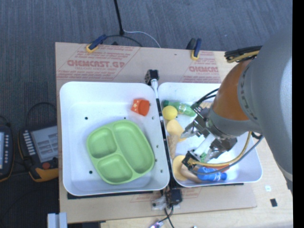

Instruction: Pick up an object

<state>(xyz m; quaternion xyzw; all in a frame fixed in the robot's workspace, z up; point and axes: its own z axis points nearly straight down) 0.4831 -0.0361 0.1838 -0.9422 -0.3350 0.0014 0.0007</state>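
My gripper (203,146) hangs low over the right bin (251,167), near its middle. Several small things lie to its left and below it: a yellow ball (169,111), a green bottle-like piece (185,109), a pale yellow rounded piece (174,127), a tan curved piece (180,170) and a blue piece (211,176) by the front wall. The arm and wrist hide the bin's right half. Nothing shows between the gripper's tips.
The left bin (76,127) holds a green divided plate (120,151) and a small orange-red object (140,107) near its back right corner. A ridge where the bins meet (161,127) runs beside the yellow things. Clamps and cables lie on the board behind.
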